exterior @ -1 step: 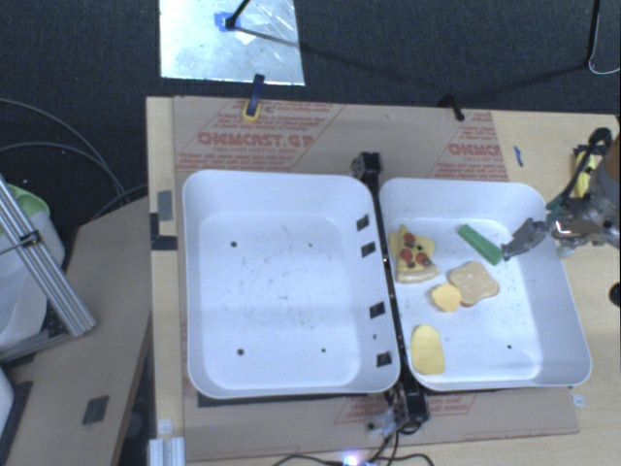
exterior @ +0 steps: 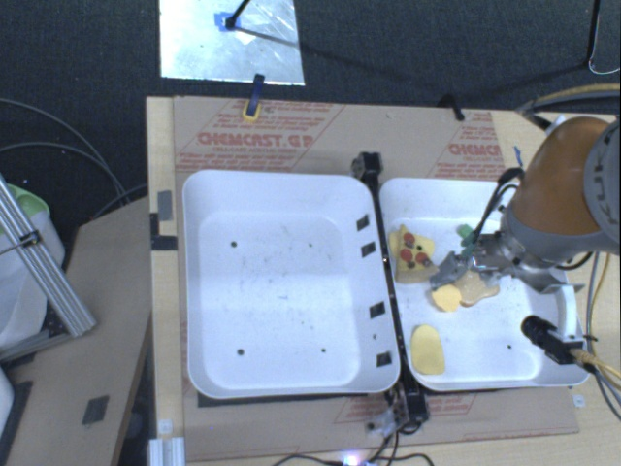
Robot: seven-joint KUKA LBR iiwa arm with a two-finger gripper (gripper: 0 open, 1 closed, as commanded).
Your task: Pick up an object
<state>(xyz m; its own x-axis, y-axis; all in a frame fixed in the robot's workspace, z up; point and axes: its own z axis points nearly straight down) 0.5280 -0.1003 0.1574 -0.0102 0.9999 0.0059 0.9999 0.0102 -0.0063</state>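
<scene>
Yellow toy food pieces [exterior: 447, 297] lie under your gripper [exterior: 456, 270], low in the right bin [exterior: 485, 362], apparently positioned for grasping; finger state: cannot tell.

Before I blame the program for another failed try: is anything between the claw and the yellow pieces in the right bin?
Nothing visible. The claw is low in the right bin, right at the yellow pieces.
</scene>
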